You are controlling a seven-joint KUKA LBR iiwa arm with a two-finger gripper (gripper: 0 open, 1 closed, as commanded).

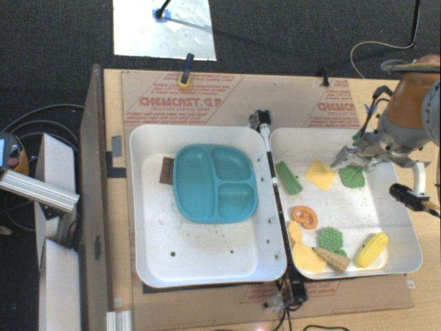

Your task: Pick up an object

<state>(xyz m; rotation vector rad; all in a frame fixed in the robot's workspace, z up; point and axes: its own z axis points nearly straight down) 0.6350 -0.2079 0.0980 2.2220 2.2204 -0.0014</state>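
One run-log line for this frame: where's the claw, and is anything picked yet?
claw: low in right bin, far side | nearest: green leaf toy, yellow wedge | grasp: unconfirmed | left bin: teal divided plate

Robotics lab, cardboard-topped bench (227, 92), loose cables (34, 126), dark carpet (289, 19)

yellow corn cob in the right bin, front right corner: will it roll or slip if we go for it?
The corn cob looks rounded and elongated, so it would likely roll sideways if nudged across its length. Its bumpy surface probably gives the fingers some grip. It lies close to the right bin's front wall, which may crowd a grasp.
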